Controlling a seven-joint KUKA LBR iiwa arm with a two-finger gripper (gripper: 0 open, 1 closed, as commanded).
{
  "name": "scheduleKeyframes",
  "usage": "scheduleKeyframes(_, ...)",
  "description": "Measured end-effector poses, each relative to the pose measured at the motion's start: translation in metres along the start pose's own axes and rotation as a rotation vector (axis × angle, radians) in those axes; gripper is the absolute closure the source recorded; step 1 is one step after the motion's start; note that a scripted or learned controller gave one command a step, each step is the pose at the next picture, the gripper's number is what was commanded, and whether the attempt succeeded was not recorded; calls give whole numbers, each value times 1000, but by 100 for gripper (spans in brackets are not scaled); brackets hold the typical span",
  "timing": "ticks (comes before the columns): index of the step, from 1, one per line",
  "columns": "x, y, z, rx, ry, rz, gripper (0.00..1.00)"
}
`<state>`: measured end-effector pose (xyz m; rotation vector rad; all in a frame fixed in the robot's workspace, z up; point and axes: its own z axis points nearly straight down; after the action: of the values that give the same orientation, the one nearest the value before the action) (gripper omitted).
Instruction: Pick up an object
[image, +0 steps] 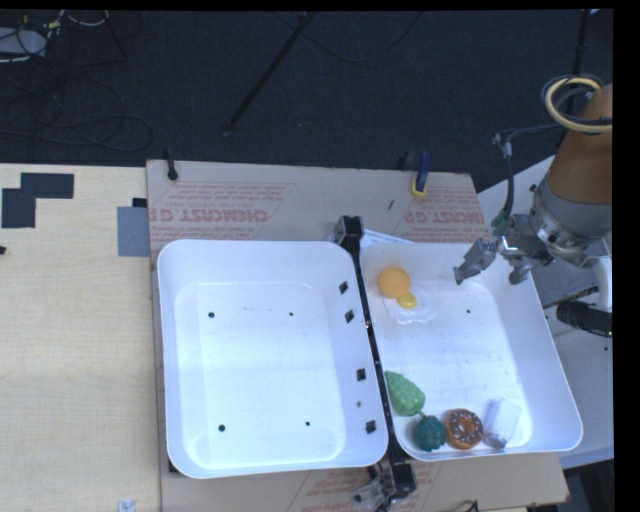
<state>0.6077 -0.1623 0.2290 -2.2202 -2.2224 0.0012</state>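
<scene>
The right bin (540, 340) holds several small items. An orange ball (392, 281) with a small yellow piece (407, 300) lies near its far left corner, on a pale clear scrap (412, 314). Along the near edge sit a light green lump (404, 392), a dark teal lump (430, 433), a brown sprinkled donut (463, 428) and a white block (504, 418). My gripper (495, 268) hangs over the far right rim of this bin, open, with nothing between its fingers. It is well to the right of the orange ball.
The left bin (180, 300) sits beside the right one, with a black divider strip (360, 330) between them. Both rest on a cardboard sheet (300, 200). A blue and yellow clamp (421, 178) stands at the cardboard's far edge.
</scene>
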Motion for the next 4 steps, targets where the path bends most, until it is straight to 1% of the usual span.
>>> scheduleKeyframes(1,34,13,-193,-17,-2,-4,0)
scheduleKeyframes(2,92,-10,-289,-7,0,-5,0)
scheduleKeyframes(3,230,-26,-299,1,3,-13,0)
scheduleKeyframes(4,305,-60,-309,3,1,-7,0)
